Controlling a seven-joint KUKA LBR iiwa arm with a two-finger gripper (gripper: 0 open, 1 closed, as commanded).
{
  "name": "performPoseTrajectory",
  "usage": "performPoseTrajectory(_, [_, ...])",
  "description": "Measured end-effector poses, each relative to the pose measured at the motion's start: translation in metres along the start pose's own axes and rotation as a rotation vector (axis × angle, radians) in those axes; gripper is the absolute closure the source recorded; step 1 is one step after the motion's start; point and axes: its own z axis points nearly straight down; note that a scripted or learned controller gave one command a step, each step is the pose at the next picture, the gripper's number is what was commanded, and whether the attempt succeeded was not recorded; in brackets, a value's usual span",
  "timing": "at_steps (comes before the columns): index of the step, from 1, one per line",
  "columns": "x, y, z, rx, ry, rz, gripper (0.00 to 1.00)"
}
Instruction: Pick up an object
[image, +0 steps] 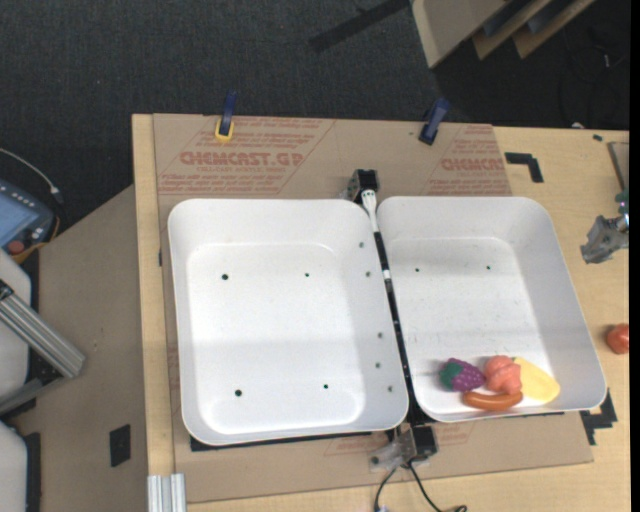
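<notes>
1. Take the right bin (480, 300) as your landmark. It is a shallow white tray on a brown cardboard sheet (300, 155).
2. The things you could pick lie bunched in the right bin's near corner, on the side the arm comes from. They are close together and some touch.
3. In that bunch, the purple grape cluster (462, 375) lies closest to the bin's middle. A red-orange toy (503, 373) sits just beside it, and a yellow piece (538, 384) lies next, close to the bin's outer wall.
4. An orange sausage-shaped piece (492, 400) lies along the near wall, touching the underside of the bunch.
5. The gripper (603, 240) appears as a grey metal part just outside the right bin's outer wall, about halfway along it and over the cardboard. It is cut off at the edge of the view, so you cannot tell how far open it is. Nothing can be seen in its hold.
6. A small orange-red thing (618, 339) sits outside that same wall, nearer the camera. What it is cannot be made out.
7. The left bin (270, 320) lies against the right bin's inner wall.
8. Two blue clamps (434, 120) grip the cardboard's edge beyond the right bin's far wall.
</notes>
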Motion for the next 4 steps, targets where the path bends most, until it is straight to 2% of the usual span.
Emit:
performPoseTrajectory(1, [0.0, 0.001, -0.01, -0.003, -0.002, 0.0, 1.0])
performPoseTrajectory(2, [0.0, -0.04, -0.011, 0.006, 0.004, 0.002, 1.0])
performPoseTrajectory(3, [0.005, -0.016, -0.011, 0.0, 0.0, -0.002, 1.0])
performPoseTrajectory(4, [0.004, -0.016, -0.022, -0.003, -0.002, -0.001, 1.0])
